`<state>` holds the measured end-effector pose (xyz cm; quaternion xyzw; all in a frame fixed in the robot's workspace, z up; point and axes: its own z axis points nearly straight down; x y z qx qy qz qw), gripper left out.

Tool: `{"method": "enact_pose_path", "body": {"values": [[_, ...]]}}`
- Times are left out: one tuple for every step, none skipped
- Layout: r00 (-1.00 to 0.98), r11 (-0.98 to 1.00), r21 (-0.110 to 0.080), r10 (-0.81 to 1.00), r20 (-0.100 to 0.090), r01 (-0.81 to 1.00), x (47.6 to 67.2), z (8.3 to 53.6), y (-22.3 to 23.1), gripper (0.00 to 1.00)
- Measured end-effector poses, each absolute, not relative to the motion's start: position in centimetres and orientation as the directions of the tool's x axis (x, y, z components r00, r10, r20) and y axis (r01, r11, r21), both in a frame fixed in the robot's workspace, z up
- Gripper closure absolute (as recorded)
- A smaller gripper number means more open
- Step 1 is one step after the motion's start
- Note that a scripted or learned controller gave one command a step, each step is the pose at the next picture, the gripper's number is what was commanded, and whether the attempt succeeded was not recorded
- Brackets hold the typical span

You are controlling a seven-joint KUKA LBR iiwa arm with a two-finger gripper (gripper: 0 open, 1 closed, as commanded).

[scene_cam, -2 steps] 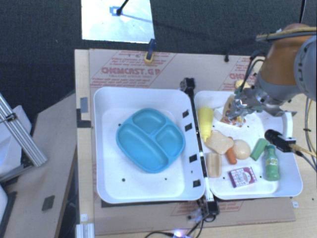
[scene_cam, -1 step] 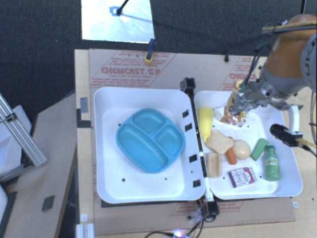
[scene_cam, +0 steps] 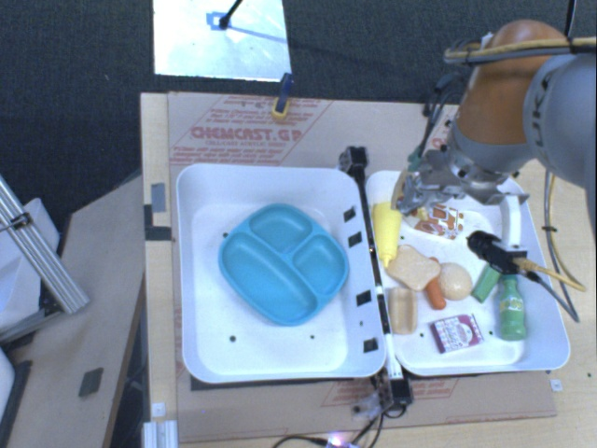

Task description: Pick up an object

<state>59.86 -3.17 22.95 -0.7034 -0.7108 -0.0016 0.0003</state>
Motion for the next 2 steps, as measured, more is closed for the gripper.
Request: {"method": "enact_pose_path", "body": {"values": [[-0.01, 0.01, 0.0, 1.0, 0.002, 1.0, 58.7, 21.5, 2.4, 1.0], [-0.007, 0.007, 0.0, 1.0, 0.001, 1.0, 57.6, 22.5, 2.9, 1.0]]}}
